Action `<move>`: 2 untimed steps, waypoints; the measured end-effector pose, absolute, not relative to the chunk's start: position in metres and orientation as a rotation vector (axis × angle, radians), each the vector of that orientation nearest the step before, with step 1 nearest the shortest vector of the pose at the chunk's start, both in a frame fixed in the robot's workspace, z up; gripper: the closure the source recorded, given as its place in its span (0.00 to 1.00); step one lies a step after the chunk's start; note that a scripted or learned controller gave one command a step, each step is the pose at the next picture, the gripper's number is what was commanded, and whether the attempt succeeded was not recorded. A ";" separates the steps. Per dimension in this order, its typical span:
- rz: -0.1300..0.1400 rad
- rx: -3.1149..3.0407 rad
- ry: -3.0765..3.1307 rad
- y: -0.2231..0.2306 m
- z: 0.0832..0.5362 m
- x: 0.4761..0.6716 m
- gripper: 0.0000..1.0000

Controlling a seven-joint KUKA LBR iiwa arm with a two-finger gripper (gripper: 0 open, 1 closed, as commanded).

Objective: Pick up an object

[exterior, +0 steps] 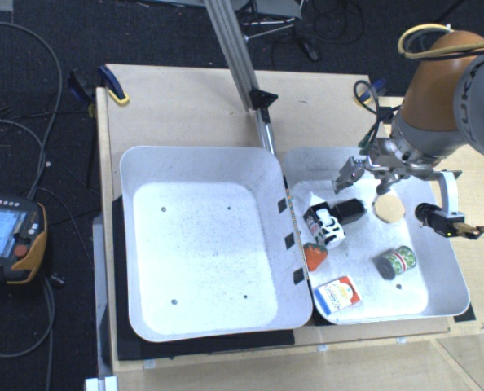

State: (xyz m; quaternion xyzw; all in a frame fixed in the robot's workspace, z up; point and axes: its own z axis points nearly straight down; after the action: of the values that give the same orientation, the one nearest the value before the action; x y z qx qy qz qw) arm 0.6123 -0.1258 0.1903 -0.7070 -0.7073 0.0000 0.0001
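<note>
Left bin (144, 218): whole floor open, free passage anywhere inside its walls.

Right bin (446, 292): crowded. Black-and-white block (325, 223) and black piece (349, 211) sit touching near the shared wall; red piece (315, 256) just below them; carton (338, 295) at the near rim. Can (397, 261) lies mid-floor; pale ball (389, 209) beyond it.

Arm (437, 104) and gripper (364, 177) hang over the bin's far right part.

Open floor: strip between carton and can, and the near right corner.

Slanted metal pole (234, 43) crosses the bench above the bins' junction.

right bin (437, 300): can (397, 261) right | carton (337, 294) front | strawberry (315, 256) left | ball (389, 209) behind can
</note>
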 end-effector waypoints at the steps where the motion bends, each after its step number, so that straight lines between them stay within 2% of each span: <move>1: -0.004 -2.217 -2.227 -0.081 0.218 0.637 0.00; 2: -0.001 -2.221 -2.223 -0.086 0.230 0.652 0.00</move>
State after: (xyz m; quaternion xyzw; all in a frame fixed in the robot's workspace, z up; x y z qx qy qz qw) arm 0.6525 -0.0864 0.2303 -0.7068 -0.7074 -0.0003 -0.0003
